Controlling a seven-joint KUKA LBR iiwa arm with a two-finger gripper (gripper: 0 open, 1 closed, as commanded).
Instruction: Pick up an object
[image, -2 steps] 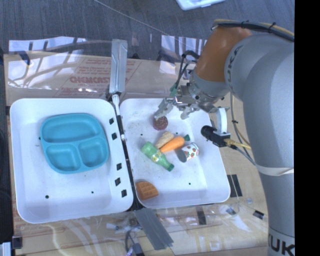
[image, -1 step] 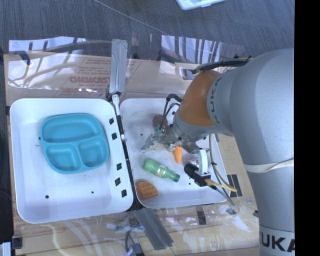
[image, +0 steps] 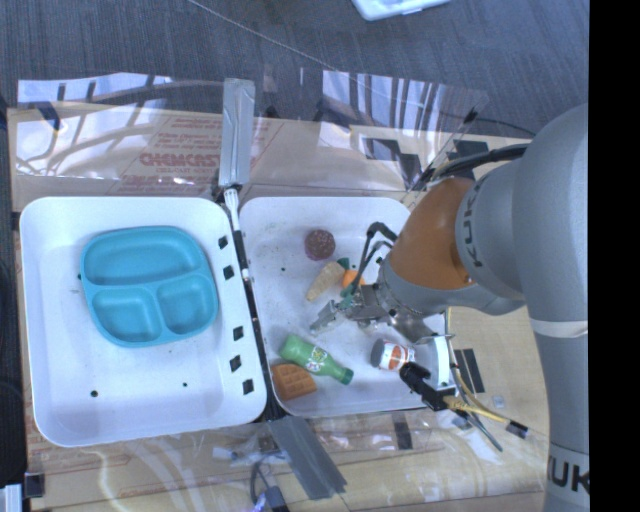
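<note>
Claw low over the right bin, near its middle, reaching in from the arm's orange band. Fingers look slightly spread, nothing between them.

Relative to the claw:
- Pale cone-shaped piece just above, close to the fingertips.
- Small orange carrot-like item above and slightly right, beside the cone.
- Dark red round object farther above.
- Green bottle just below, lying on its side, tilted.
- Brown waffle-like piece below and left, touching the bottle's lower end.
- Small can below and right, lying down.
- Blue divided plate well to the left, in the left bin.
</note>
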